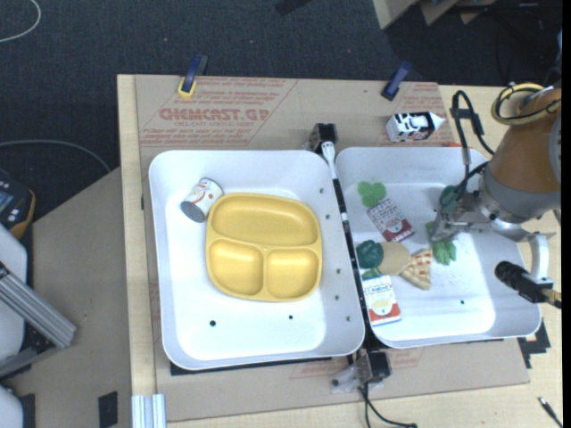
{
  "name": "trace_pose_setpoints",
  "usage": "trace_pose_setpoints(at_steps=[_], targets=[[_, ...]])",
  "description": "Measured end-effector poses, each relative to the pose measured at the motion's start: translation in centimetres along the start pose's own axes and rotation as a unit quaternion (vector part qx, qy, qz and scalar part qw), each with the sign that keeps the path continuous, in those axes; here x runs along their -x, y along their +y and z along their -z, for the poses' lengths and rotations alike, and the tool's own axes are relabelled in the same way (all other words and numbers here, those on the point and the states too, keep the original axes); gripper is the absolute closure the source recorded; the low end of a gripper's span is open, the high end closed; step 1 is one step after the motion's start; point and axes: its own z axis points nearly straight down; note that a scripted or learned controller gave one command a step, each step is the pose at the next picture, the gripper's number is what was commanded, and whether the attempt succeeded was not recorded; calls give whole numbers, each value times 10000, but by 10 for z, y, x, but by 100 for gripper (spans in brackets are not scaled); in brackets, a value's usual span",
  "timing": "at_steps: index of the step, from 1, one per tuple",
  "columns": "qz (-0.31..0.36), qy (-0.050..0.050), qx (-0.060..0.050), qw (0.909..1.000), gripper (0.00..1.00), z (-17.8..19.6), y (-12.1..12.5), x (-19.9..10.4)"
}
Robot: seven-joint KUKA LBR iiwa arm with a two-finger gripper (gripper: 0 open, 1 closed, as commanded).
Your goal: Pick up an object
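Note:
The right bin (473, 315) holds several small toys: a light green leafy piece (371, 192), a red and white packet (389, 218), a dark green lump (370, 254), a tan wedge (417, 268), a red and white carton (381, 297) and a green piece (444, 252). My gripper (442, 228) reaches in from the right and hangs low over the bin, just above that green piece and close to the wedge. Whether it touches the green piece cannot be made out.
In the left bin (250, 337) lie a yellow divided plate (264, 245) and a small can (201, 199) on its side at the back left. A black and white object (413, 126) sits on the bench behind the right bin.

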Motion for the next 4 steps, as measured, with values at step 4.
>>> trace_pose_setpoints(at_steps=[4], targets=[[36, 44, -64, 10000, 100, 113, 13, -54]])
